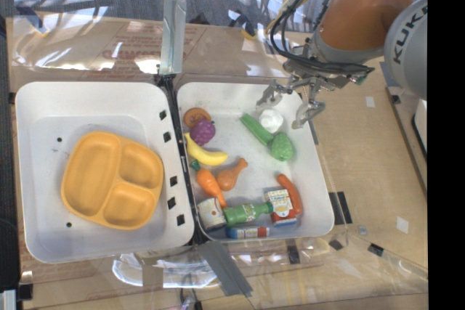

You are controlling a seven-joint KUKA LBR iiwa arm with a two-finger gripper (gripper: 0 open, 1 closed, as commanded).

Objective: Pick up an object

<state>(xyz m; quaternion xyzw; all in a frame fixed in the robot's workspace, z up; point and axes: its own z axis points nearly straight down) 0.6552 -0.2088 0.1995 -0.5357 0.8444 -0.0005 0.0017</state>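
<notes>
White round object (272, 120) sits between and just below my fingers (290, 107) | fingers spread apart, gripping nothing | upper right bin (320, 178)

Yellow banana (204, 153), purple grapes (203, 131), orange tray (111, 179).

Over the right bin (320, 178), the arm's gripper (289, 104) hangs with fingers spread, nothing between them. A small white object (271, 119) lies just below it, touching a green vegetable (270, 137). Well to its left, a yellow divided tray (111, 179) sits in the left bin (33, 156).
</notes>
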